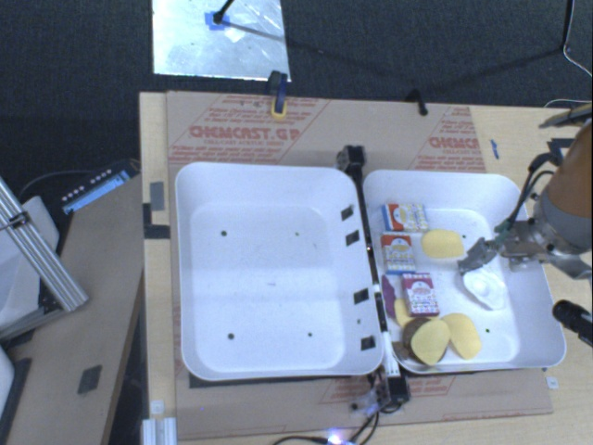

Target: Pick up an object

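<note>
The right bin (533,341) holds several small items. A yellow rounded piece (443,244) lies near its middle, and a white crumpled object (488,288) sits right of centre. Three small red-and-white boxes (405,216) (397,250) (420,295) line the bin's left side. Two yellow rounded pieces (430,341) (464,335) rest at the front beside a brown item (410,327). My gripper (479,256) reaches in from the right. It hangs just above the white object's upper edge and just right of the middle yellow piece. I see nothing clearly held in it.
The left bin (199,341) lies beside the right one, joined along a black clipped divider (366,267). Both rest on a cardboard sheet (241,128). A metal plate (218,26) lies beyond the bench. Cables run at the far right (556,119).
</note>
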